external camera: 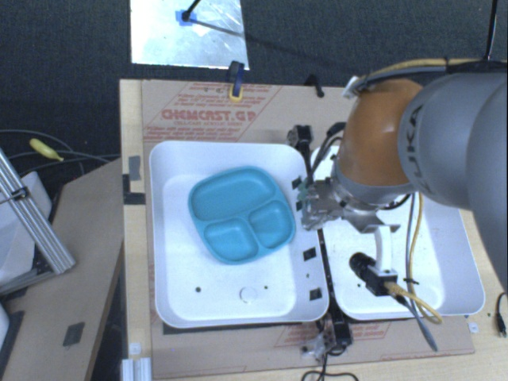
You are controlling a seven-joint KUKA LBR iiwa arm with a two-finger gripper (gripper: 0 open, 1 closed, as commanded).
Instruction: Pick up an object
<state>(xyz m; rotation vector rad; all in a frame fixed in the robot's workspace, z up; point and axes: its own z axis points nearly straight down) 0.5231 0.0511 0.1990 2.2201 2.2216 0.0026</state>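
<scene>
A blue plate (240, 213) with three compartments lies flat in the left white bin (178, 300), a little above its middle. The grey arm with its orange band (381, 145) comes in from the right and hangs over the left part of the right bin (456, 296). Its gripper (314, 202) sits below the wrist at the divide between the two bins, just right of the plate's right rim. The wrist hides most of it.
A small pale disc (249, 294) lies near the left bin's front wall. A black fitting with yellow cables (379, 276) hangs from the arm over the right bin. Brown cardboard (210, 109) lies under both bins, with a shiny sheet (186, 22) behind.
</scene>
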